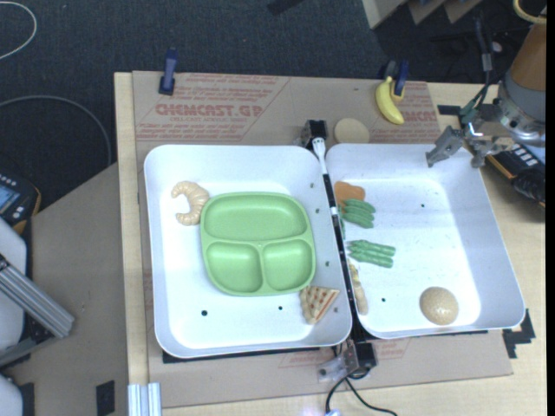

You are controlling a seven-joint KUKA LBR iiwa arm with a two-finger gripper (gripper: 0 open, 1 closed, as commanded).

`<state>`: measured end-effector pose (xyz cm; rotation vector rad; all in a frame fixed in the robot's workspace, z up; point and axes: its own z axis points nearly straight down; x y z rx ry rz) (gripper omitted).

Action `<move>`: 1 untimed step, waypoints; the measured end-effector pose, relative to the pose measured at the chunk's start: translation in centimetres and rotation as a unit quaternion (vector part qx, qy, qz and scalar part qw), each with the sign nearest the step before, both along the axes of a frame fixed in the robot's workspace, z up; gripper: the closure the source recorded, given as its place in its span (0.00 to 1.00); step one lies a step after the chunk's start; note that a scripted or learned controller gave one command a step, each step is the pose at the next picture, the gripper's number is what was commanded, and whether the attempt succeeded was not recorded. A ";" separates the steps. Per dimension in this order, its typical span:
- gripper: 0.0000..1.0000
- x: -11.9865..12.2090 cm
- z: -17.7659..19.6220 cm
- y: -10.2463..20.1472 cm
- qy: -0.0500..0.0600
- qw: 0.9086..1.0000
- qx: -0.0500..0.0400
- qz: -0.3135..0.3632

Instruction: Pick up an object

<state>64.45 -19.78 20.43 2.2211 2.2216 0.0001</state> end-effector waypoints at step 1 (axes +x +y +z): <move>1.00 0.1 1.1 0.0 -0.002 1.000 -0.001 0.001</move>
